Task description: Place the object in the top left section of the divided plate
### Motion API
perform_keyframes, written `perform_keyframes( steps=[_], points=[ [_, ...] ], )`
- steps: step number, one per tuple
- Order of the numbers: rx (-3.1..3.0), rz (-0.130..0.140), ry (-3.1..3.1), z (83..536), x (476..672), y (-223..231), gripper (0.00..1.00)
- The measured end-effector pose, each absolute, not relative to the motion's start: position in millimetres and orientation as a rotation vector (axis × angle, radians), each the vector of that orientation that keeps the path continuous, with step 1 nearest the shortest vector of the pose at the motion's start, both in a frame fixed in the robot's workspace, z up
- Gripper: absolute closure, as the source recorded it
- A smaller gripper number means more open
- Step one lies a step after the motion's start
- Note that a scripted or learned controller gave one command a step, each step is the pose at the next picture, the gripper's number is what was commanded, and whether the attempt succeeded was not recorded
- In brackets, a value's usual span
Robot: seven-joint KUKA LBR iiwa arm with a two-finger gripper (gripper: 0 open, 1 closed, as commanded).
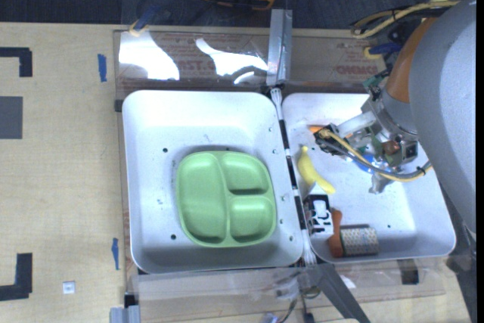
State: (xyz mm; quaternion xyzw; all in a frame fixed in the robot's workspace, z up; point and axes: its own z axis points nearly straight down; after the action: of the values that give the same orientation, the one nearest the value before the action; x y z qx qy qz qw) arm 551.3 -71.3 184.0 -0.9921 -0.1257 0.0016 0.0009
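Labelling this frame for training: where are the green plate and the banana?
green plate (198, 197): camera view, on its large left section.
banana (310, 171): camera view, on its middle.

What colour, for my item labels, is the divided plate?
The plate is light green, in the camera view.

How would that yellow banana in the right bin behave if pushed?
The banana is curved, so it would probably swivel rather than roll. Its smooth-looking skin may slip. Lying by the bin wall, it could jam there.
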Motion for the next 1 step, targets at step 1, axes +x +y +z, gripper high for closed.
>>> perform_keyframes(
  steps=[1],
  points=[
    [-3.124,0.006,-0.315,146.5,582.3,-189.9,0.00]
  ],
)
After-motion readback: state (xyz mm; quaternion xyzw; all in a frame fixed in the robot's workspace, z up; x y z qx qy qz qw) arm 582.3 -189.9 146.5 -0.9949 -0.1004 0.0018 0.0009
